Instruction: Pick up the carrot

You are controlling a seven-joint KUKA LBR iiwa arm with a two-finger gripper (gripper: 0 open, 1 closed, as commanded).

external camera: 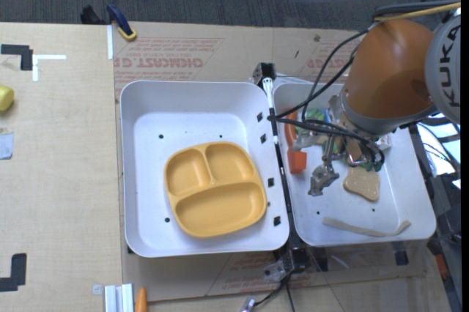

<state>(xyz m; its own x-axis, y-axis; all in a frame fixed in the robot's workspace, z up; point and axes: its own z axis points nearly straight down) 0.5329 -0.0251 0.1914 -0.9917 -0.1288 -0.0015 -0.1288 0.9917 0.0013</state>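
The carrot (295, 154) is an orange piece lying along the left wall of the right bin (410, 179), partly crossed by black cables. My gripper (322, 179) hangs low over the right bin, a little to the right of the carrot's near end and apart from it. The arm's orange band and grey wrist hide much of the bin's far part.
A toast-shaped piece (363, 184) lies just right of the gripper, with a pale strip (365, 228) near the front wall and something green (316, 115) at the back. The left bin (139, 157) holds a yellow divided plate (215, 188). A yellow object (4, 98) sits at the bench's far left.
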